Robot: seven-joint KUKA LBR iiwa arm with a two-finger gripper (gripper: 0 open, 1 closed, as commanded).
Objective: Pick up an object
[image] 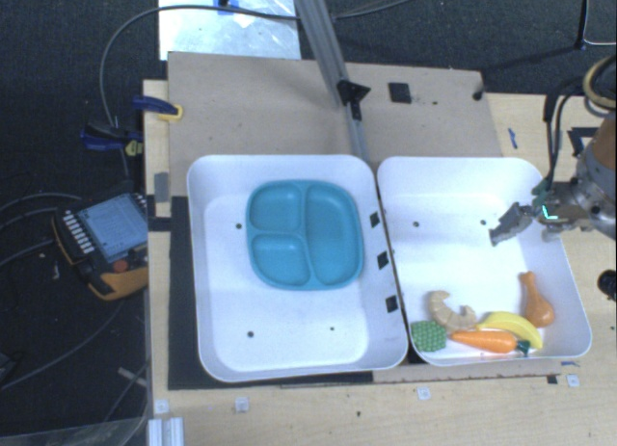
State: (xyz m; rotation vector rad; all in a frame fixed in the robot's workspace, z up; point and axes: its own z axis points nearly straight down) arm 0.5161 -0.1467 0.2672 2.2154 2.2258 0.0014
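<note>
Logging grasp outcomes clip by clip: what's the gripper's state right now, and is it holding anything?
Gripper: open or shut cannot be told; it hangs over the right bin, nothing seen in it.

This is a robotics lab, not anyone's home or kitchen. A plain board bench [289, 97] stands on dark carpet [58, 11], with black cables [125, 30] trailing loose across the floor. Blue and yellow spring clamps [130, 126] grip the bench's left edge, and a handheld control pendant [101, 237] with a screen lies on the floor just beside it. A grey metal pole [323, 35] slants up over the bench. Two shallow white bins [289, 338] sit side by side, black clips [381, 261] along their shared edge. The right bin holds toy food; the left holds a blue divided plate [306, 232].
</note>
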